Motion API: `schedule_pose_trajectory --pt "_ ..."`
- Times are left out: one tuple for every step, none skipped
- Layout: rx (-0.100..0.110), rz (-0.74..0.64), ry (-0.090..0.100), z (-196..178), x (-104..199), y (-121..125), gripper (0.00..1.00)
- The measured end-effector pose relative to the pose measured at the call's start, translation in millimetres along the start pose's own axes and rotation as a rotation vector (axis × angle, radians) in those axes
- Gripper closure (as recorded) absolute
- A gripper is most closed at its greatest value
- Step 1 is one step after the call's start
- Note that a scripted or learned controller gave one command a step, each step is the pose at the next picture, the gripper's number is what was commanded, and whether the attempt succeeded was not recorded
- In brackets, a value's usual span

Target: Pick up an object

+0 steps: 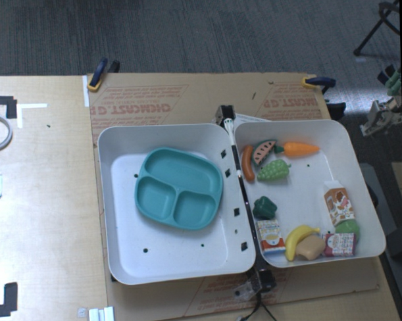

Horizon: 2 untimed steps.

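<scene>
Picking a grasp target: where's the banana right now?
The banana lies in the right bin, near its front edge, touching the tan bread-like piece on its right, with a small carton on its left.

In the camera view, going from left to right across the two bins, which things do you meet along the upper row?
Teal tray → sausage → watermelon slice → carrot.

Smooth matt teal plastic tray
</scene>
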<state>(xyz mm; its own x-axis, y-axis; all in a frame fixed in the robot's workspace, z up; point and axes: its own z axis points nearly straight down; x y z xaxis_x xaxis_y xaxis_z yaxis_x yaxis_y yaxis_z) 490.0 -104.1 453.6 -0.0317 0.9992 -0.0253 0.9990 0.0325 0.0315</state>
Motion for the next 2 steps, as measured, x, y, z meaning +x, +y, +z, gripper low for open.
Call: schedule_pose_trajectory --pt "-0.005 -0.004 -0.003 -9.7 -0.6 1.8 1.00" --pt "-0.010 -0.007 -0.006 -19.6 -1.2 3.7 1.00"
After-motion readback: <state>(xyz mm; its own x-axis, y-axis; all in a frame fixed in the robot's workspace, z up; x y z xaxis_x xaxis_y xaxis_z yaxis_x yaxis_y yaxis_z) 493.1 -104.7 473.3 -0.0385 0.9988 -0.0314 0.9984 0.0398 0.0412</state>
